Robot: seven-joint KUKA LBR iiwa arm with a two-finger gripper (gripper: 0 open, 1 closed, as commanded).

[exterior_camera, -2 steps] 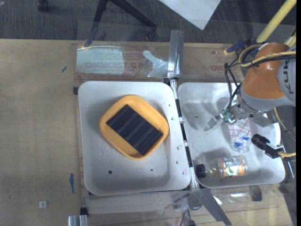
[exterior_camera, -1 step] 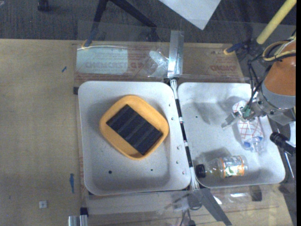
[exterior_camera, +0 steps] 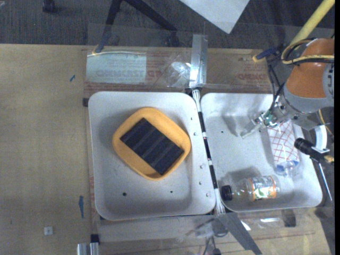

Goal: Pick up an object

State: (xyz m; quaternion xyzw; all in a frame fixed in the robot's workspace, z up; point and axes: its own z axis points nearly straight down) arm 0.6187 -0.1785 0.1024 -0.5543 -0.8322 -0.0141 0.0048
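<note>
My gripper (exterior_camera: 247, 130) hangs low over the upper middle of the right bin (exterior_camera: 234, 161), reaching in from the right below the orange wrist band. Nothing shows in its grasp. A clear plastic bottle (exterior_camera: 251, 188) with a black cap and an orange-green label lies on its side near that bin's front edge, well below the gripper. A red-and-white checkered wrapper (exterior_camera: 281, 142) lies just right of the gripper, with a small clear bluish piece (exterior_camera: 285, 167) below it. In the left bin (exterior_camera: 101, 158) rests a yellow rounded pad with a black ribbed panel (exterior_camera: 151, 142).
A metal divider (exterior_camera: 204, 142) runs between the two bins. Crumpled clear plastic (exterior_camera: 178, 72) and a metal bracket (exterior_camera: 198, 62) sit behind the bins. Cables and a black fitting (exterior_camera: 308, 146) hang by the arm at the right bin's right side.
</note>
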